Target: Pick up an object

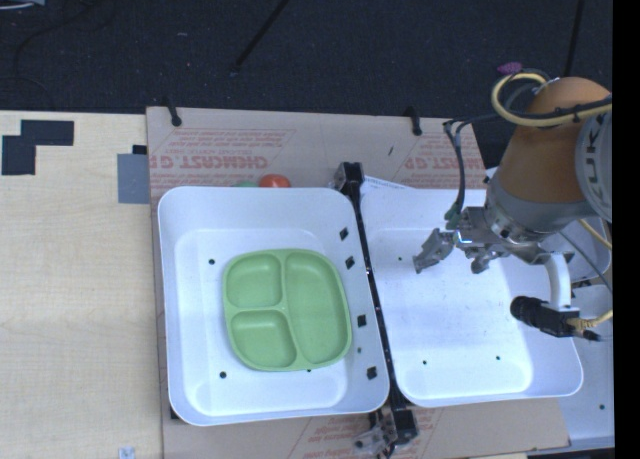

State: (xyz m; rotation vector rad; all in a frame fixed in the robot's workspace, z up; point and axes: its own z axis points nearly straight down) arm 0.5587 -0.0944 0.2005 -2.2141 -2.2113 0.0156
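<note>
A light green divided plate (287, 308) lies flat in the left white bin (190, 217). My gripper (458, 255) hangs over the upper middle of the right white bin (500, 387). Its two fingers (433, 250) stand spread apart and open, with nothing between them. The grey arm with its orange band (555, 142) reaches in from the right above the bin's far right corner.
A small red-orange object (274, 182) sits just behind the left bin's far rim, on the cardboard sheet (300, 152). A black cylindrical part with a yellow cable (545, 315) hangs by the right bin's right wall. A black divider (365, 287) runs between the bins.
</note>
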